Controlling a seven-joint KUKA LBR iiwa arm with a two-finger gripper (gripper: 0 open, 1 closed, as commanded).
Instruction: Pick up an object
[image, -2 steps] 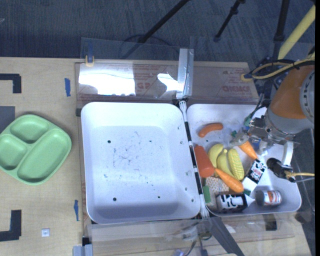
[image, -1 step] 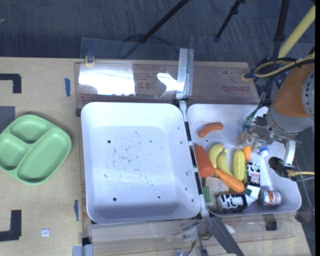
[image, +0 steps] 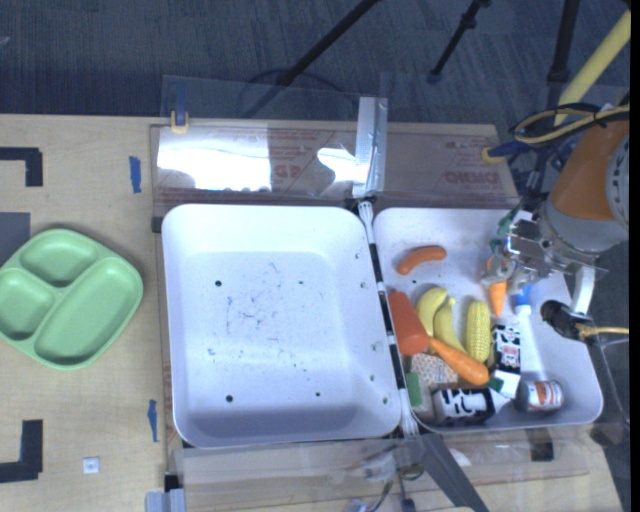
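The right bin (image: 585, 390) holds several toy foods. An orange sausage (image: 421, 258) lies near its back. Below it lie a yellow banana (image: 434, 306), a corn cob (image: 478, 329), a red piece (image: 406, 322) and a carrot (image: 461, 362). A black-and-white carton (image: 508, 351), a white bottle (image: 527, 335) and a can (image: 541, 396) sit at the front right. My gripper (image: 512, 268) hangs over the bin's back right part, just above a small orange piece (image: 497, 297). I see nothing held in it.
The left bin (image: 200, 240) is bare white plastic. A green divided plate (image: 65, 297) rests on the bench far left. A clear plastic panel (image: 265, 155) stands behind the bins. Yellow and black cables (image: 560, 118) trail around the arm at the right.
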